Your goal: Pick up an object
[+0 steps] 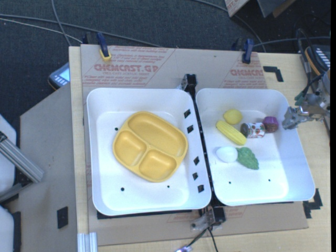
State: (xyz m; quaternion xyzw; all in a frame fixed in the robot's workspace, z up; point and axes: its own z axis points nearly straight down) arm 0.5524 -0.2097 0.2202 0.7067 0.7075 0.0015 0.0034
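The right bin [294, 185] holds several small objects in its far half: a yellow lemon [232, 116], a yellow corn cob [231, 133], a small red-and-white can [254, 130] lying on its side, a purple round piece [270, 123], a white egg [227, 154] and a green leafy piece [248, 158]. My gripper [294, 117] hangs at the right rim of this bin, just right of the purple piece and apart from it. It is small and partly cut off by the view's right side. Nothing is seen held in it.
The left bin [100, 140] holds a yellow divided plate [150, 146]. A black divider with clips [195, 140] runs between the bins. Blue clamps [103, 45] [247, 50] grip the cardboard sheet at the back. Cables cross the dark floor beyond.
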